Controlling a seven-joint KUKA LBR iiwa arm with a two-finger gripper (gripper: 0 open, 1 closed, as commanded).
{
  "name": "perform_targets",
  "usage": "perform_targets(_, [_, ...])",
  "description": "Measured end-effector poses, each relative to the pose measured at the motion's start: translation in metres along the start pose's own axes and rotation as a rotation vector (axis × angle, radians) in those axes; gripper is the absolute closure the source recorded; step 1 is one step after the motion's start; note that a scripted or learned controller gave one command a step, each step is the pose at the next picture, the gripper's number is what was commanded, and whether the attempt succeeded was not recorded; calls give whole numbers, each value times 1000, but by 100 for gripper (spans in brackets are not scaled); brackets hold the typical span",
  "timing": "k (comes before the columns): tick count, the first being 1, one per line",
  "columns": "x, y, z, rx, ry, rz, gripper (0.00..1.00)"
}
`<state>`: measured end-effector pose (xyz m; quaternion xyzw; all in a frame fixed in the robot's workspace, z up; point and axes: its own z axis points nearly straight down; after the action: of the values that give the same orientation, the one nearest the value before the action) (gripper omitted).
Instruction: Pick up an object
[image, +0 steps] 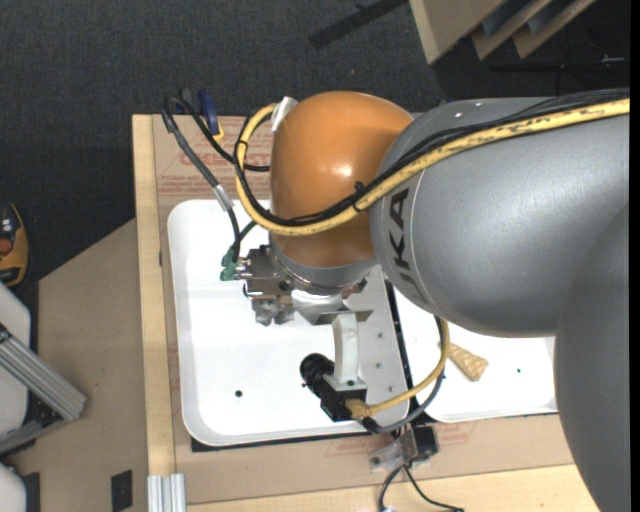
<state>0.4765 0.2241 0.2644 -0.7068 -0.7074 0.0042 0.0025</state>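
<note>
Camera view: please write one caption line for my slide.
Grey KUKA arm with orange band reaches over the left white bin; a tan object lies in the right bin.

Dark carpet floor (80, 60) round a light wood bench (155, 300). Tan boards (480, 30) lean at top right; metal rail (40, 375) at left.

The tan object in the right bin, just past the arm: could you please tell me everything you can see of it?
The tan object is a small, light brown piece with a rough, irregular outline, material unclear. It lies flat on the white floor of the right bin, beside the yellow cable looping down from the arm, whose grey bulk hides its upper edge. Nothing grips it.
</note>
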Motion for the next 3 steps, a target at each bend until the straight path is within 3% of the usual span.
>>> perform_targets(1, [0, 1, -250, -27, 11, -2, 100])
perform_targets(2, [0, 0, -86, 8, -6, 3, 100])
perform_targets(3, [0, 1, -41, -2, -1, 2, 100])
